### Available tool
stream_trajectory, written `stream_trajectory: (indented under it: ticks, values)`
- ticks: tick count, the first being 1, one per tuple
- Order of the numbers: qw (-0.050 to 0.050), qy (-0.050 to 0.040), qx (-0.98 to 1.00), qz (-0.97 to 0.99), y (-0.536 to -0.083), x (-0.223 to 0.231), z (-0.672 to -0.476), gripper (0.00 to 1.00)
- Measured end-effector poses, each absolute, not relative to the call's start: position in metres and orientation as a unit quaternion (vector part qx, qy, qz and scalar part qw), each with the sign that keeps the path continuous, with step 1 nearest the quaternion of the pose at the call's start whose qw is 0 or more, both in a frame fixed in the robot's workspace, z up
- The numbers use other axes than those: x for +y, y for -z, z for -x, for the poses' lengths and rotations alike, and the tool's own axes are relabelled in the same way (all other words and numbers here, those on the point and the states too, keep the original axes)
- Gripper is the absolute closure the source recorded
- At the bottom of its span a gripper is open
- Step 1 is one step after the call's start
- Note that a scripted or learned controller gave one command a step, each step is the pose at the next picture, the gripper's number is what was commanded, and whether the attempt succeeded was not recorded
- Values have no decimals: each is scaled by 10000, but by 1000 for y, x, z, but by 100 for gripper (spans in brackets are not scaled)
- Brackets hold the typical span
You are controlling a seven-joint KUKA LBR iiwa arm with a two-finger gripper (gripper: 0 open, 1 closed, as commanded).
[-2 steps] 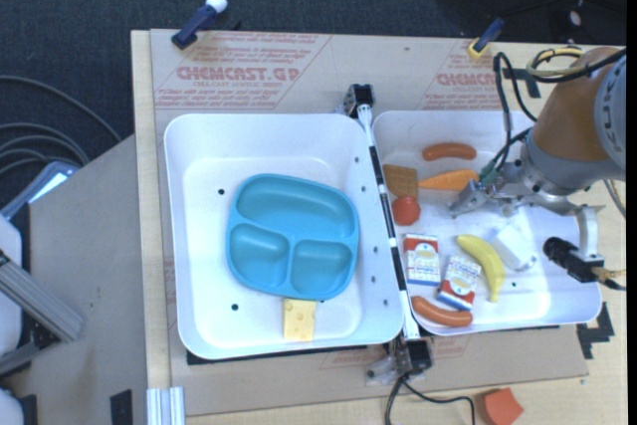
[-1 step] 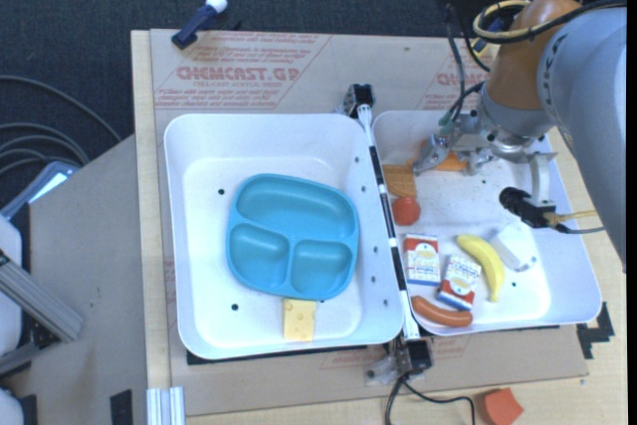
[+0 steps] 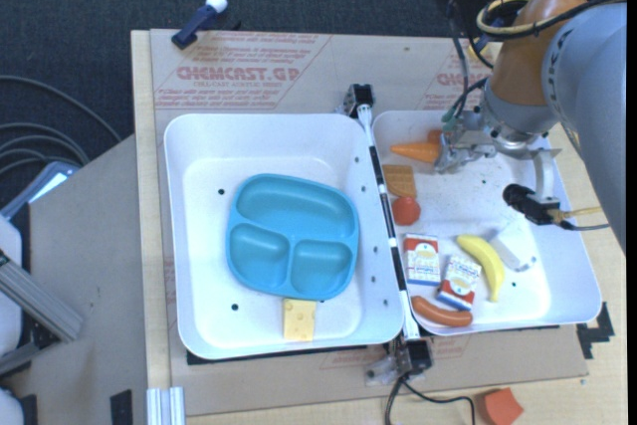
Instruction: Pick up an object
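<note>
My gripper (image 3: 451, 154) is low in the right bin (image 3: 567, 284), near its back left corner, under the orange-banded wrist (image 3: 523, 65). An orange carrot (image 3: 414, 151) lies just left of it, thick end toward the gripper and touching or nearly touching it. In front of the carrot are a brown toast square (image 3: 399, 180) and a red tomato (image 3: 405, 210). Nearer the front lie two small cartons (image 3: 422, 258) (image 3: 460, 280), a banana (image 3: 484, 263), a hot dog (image 3: 442, 312) and a white block (image 3: 513, 249).
The left bin (image 3: 194, 214) holds a blue divided plate (image 3: 293, 236) and a cheese slice (image 3: 300, 319). A black clamp bar (image 3: 380, 199) runs between the bins. A blue-and-white marker (image 3: 199, 21) lies on the board behind. An orange block (image 3: 501, 405) sits off the front.
</note>
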State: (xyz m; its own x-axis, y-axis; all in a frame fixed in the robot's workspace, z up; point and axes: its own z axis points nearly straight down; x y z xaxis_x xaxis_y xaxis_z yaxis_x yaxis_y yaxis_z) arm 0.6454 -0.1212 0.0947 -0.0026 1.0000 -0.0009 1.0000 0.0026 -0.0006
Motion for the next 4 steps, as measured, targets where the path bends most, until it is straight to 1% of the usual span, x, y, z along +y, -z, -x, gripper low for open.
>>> stream_trajectory:
  ticks: [1, 2, 3, 4]
  values:
    - [1, 5, 7081, -7061, -95, -121, -645, 0]
    - [13, 2, 7084, -7058, -105, -121, -646, 100]
    - [11, 4, 7084, -7058, -105, -121, -646, 0]
    - [8, 19, 7088, -7055, -116, -121, -646, 100]
